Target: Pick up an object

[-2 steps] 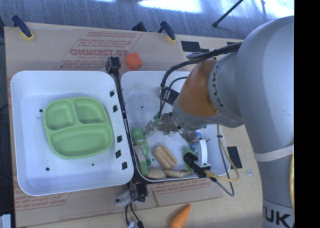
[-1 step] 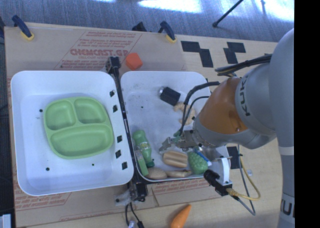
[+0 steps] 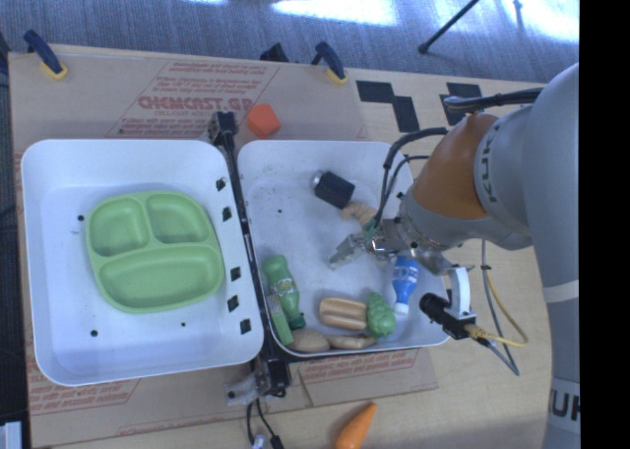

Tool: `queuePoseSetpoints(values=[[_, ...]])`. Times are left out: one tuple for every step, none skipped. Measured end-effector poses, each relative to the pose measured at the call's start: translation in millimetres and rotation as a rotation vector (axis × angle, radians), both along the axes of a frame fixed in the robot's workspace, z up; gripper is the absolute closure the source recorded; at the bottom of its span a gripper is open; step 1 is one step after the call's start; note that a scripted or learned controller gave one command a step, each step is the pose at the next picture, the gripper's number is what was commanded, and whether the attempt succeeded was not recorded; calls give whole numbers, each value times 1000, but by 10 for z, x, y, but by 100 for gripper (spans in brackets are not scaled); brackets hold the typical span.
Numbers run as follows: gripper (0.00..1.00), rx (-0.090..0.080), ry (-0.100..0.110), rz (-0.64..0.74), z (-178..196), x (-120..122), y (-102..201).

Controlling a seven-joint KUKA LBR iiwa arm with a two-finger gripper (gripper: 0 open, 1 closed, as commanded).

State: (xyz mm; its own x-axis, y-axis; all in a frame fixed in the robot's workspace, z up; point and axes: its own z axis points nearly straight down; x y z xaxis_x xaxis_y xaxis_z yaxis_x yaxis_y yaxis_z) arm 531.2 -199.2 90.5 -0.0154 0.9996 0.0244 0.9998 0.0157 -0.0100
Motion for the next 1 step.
queuePoseSetpoints(values=[[0, -22, -9, -10, 14, 394, -109]])
